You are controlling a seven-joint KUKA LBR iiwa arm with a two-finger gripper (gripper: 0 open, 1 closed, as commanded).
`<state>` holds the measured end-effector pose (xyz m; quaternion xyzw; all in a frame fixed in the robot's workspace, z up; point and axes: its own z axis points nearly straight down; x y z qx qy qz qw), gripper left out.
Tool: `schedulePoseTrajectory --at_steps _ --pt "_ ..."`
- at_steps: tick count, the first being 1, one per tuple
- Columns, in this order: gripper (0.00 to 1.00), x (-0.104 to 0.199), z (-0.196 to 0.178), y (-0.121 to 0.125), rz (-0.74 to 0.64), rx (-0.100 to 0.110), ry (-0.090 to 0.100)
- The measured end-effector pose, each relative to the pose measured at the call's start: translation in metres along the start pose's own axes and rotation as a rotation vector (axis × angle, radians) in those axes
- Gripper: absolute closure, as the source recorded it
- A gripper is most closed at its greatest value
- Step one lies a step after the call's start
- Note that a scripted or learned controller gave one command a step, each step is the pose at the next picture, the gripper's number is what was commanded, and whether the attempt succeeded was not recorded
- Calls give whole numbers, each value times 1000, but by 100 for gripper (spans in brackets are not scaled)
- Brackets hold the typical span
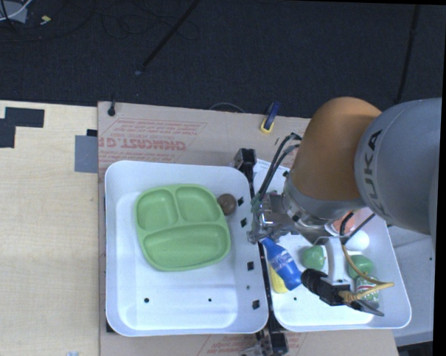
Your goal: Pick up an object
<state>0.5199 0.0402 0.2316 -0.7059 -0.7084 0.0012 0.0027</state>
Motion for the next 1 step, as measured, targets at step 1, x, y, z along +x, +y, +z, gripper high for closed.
schedulePoseTrajectory --at_steps 1 --pt "100 45 10 -1 0 1 -1"
